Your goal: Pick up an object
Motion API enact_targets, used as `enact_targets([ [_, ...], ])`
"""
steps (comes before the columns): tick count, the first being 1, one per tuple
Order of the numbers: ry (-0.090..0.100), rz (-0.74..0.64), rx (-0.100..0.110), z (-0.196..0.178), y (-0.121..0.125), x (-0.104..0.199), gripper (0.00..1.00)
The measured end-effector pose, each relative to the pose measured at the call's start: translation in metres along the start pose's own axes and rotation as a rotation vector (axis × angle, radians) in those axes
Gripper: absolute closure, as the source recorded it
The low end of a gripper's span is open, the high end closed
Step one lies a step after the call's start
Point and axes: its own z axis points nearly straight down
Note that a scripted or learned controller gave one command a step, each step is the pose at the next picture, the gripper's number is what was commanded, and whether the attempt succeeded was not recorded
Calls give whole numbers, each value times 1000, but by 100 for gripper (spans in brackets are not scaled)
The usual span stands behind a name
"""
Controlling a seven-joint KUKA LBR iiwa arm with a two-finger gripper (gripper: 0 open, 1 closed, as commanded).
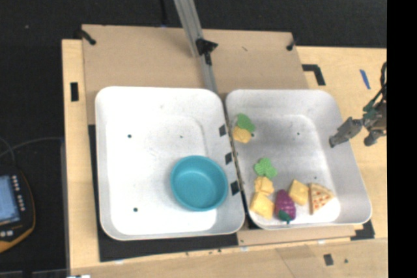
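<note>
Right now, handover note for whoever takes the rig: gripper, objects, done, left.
Gripper: at the right bin's right rim, nothing between its fingers; open or shut can't be told.
Right bin: a green-and-yellow piece near the left wall; a green piece, yellow blocks, a purple grape bunch, another yellow block and a pizza slice clustered along the front edge.
Left bin: a blue bowl at front right.
Done: nothing picked.
Left: choose an object, descend, grasp, lift.
</note>
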Motion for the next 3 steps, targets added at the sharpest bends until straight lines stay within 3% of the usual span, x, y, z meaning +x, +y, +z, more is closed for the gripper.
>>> enact_targets([
  [1, 0, 0, 0, 0, 0, 0, 0],
  [3, 0, 4, 5, 106, 7, 3, 0],
])
